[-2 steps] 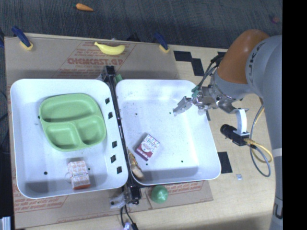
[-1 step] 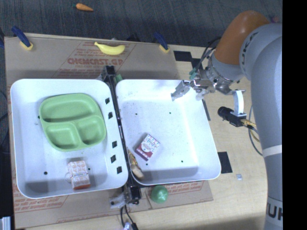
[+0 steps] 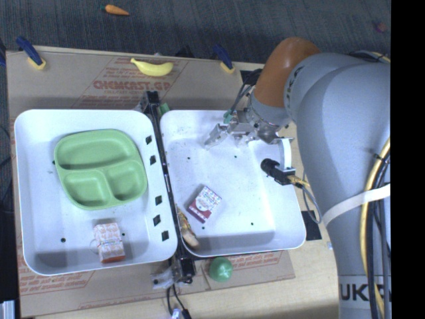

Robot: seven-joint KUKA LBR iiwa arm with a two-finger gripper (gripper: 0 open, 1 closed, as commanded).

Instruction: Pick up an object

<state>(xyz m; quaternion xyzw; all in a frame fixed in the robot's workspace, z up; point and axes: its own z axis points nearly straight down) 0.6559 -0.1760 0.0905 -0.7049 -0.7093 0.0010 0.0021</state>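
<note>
My gripper [image 3: 223, 133] hangs over the back part of the right bin [image 3: 279, 211], close to its far wall, with its fingers spread and nothing between them. A small red and white carton [image 3: 204, 203] lies flat on the right bin's floor, well in front of the gripper and slightly left. A tan, peanut-like object [image 3: 186, 232] rests against the right bin's left wall near the front corner. In the left bin [image 3: 26, 178] sit a green divided tray [image 3: 99, 168] and a small red and white packet [image 3: 108, 240].
A yellow banana [image 3: 153, 66] lies on the cardboard behind the bins. A green ball [image 3: 220, 268] sits on the bench in front of the right bin. An orange object [image 3: 117, 9] lies on the floor beyond. Blue clamps [image 3: 32, 52] hold the cardboard's back edge.
</note>
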